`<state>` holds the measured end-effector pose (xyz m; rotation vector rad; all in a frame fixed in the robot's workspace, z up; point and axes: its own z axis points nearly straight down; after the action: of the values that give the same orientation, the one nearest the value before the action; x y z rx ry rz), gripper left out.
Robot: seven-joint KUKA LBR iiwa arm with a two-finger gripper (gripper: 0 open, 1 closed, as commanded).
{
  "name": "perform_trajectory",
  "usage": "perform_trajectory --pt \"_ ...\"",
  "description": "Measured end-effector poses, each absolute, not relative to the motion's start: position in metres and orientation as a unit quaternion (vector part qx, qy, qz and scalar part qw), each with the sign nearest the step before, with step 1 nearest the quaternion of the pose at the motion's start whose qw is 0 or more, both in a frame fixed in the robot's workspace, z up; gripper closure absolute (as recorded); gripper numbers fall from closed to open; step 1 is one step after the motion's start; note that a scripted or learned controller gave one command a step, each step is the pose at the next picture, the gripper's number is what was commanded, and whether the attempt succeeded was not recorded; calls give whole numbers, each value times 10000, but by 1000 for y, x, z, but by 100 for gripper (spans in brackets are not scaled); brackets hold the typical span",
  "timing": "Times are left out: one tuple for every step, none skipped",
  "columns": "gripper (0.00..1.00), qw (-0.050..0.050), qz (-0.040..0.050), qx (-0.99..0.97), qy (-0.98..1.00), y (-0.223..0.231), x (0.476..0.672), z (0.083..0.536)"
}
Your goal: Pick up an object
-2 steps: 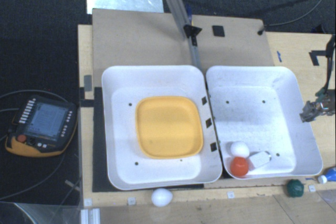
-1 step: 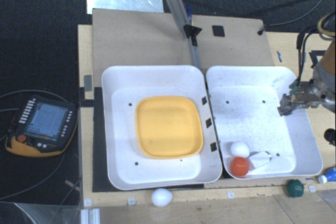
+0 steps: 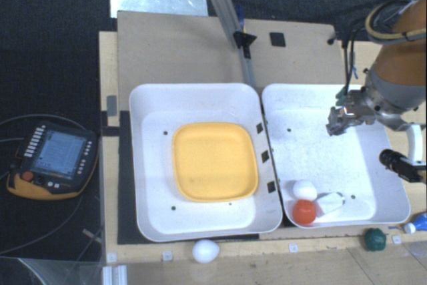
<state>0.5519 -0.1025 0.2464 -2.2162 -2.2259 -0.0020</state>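
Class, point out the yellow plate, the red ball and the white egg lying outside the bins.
yellow plate [image 3: 215, 161], camera view, centre of its face
red ball [image 3: 305, 211], camera view, its top
white egg [image 3: 205, 251], camera view, its middle

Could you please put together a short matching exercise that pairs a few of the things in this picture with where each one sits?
Things:
1. yellow plate
2. red ball
3. white egg
4. gripper

Places:
A. on the bench, outside the bins, by the left bin's near edge
B. in the left bin
C. over the right bin's upper part
D. in the right bin's near corner

Pairs: 1-B, 2-D, 3-A, 4-C
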Motion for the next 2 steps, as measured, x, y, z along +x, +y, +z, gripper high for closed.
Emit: perform_trajectory --pt "100 4 -6 -7055 -7087 -45 570 239" --pt "100 3 -3 -7060 -7083 -5 599 234"
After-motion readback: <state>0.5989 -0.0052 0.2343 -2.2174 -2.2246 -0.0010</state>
